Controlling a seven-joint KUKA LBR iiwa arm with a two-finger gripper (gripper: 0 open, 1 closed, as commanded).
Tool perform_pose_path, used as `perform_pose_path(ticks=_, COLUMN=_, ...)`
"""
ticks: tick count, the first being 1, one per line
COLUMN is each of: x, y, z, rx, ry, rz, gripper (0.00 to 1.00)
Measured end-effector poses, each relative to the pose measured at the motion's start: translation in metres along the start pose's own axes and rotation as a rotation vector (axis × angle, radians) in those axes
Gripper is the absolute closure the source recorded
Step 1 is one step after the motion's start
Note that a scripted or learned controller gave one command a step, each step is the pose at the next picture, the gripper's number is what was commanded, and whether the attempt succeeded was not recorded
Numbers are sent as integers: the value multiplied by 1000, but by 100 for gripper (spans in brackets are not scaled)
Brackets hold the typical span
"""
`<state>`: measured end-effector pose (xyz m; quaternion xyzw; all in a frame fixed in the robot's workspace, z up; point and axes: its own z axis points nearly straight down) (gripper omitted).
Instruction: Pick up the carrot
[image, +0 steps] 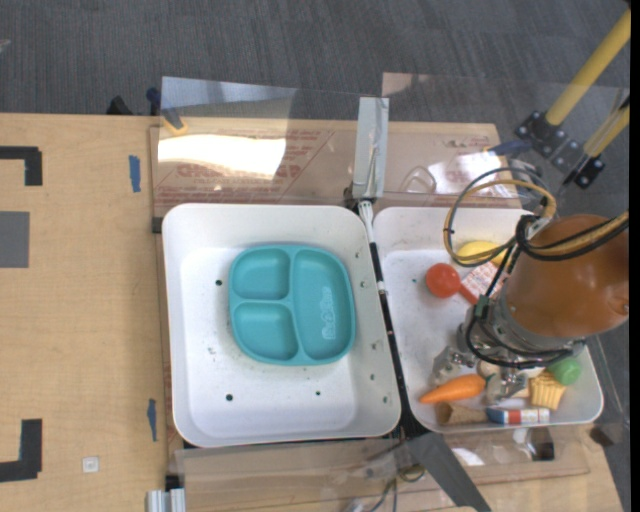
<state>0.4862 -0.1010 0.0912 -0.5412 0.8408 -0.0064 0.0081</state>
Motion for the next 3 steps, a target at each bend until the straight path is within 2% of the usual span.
perform_pose_path(ticks=1, x=1, y=-1, z=0, rx=2, ry=-7, rz=-354, gripper=0)
perform_pose_path(ticks=2, x=-4, y=-2, z=-11, rx=10, ry=-14, rz=-354, gripper=100)
perform_pose_path(ticks=3, x=-47, y=24, z=-96, rx=-13, ry=-2, rz=-413, gripper=100)
